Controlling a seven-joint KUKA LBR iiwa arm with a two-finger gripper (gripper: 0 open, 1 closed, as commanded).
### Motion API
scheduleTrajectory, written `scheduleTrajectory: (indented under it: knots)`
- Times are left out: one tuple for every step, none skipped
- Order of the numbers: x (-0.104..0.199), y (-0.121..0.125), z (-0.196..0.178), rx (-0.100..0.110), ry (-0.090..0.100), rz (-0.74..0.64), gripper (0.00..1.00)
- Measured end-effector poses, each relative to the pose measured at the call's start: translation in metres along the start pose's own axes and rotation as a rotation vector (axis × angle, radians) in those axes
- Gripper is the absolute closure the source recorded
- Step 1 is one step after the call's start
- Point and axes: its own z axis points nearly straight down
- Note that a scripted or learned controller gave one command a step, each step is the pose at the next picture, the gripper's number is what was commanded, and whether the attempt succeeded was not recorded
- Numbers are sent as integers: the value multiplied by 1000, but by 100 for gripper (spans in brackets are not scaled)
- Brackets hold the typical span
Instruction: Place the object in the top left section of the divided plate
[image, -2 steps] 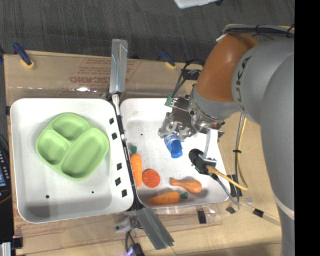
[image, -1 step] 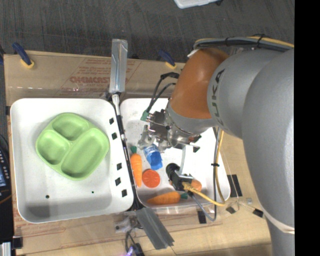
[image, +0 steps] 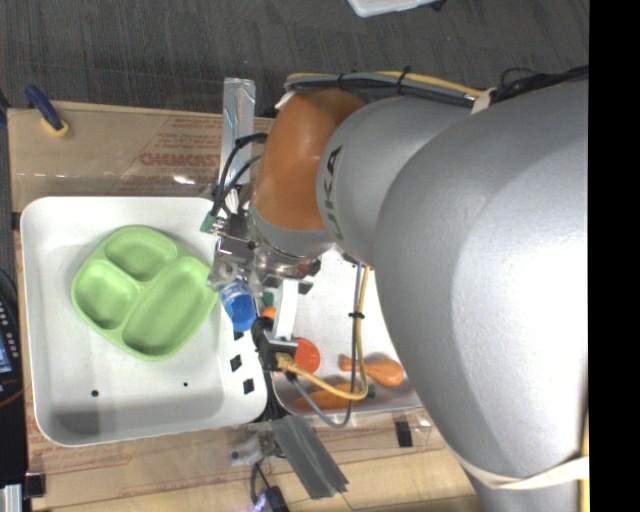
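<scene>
The green divided plate (image: 148, 292) lies in the left white bin (image: 60, 400), with two small sections at its upper left and one large section at its lower right. My gripper (image: 236, 293) hangs over the wall between the two bins, just right of the plate's edge. A small blue object (image: 240, 312) sits between its fingers, and the gripper is shut on it. The big grey arm with its orange band (image: 295, 170) hides most of the right bin.
An orange ball (image: 306, 355) and an orange carrot-like piece (image: 378, 372) lie in the right bin under the arm, with a yellow cable looped beside them. Brown cardboard borders the bins at the top, and a blue clip (image: 45, 108) sits at the upper left.
</scene>
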Motion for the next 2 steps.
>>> scheduleTrajectory:
  knots:
    - [-25, -58, -26, -1, 2, -86, 100]
    - [-53, -49, -19, -1, 3, -205, 100]
